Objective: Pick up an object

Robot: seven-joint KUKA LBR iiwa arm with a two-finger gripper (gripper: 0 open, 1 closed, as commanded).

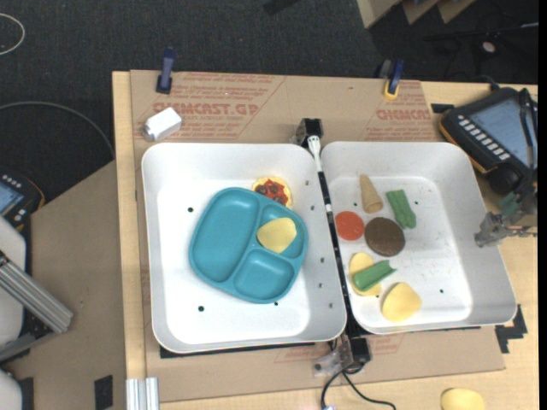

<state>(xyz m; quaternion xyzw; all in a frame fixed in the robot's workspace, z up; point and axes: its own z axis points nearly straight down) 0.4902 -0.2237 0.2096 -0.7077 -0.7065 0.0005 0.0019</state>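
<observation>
Two white bins, left bin (171, 314) bearing a teal divided plate (244, 246) near its centre, right bin (453, 306) scattered with toy food, gripper (500, 225) at its right rim, grip state unreadable.

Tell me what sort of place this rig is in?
Probably a robotics lab bench, not a kitchen: two white bins sit on a cardboard sheet held by blue clamps, filled with toy food like the teal divided plate, with a control pendant alongside.

A sliver of the robot at the right edge — the gripper (500, 223), dull grey metal, thin spindly parts — details too small to tell.
</observation>
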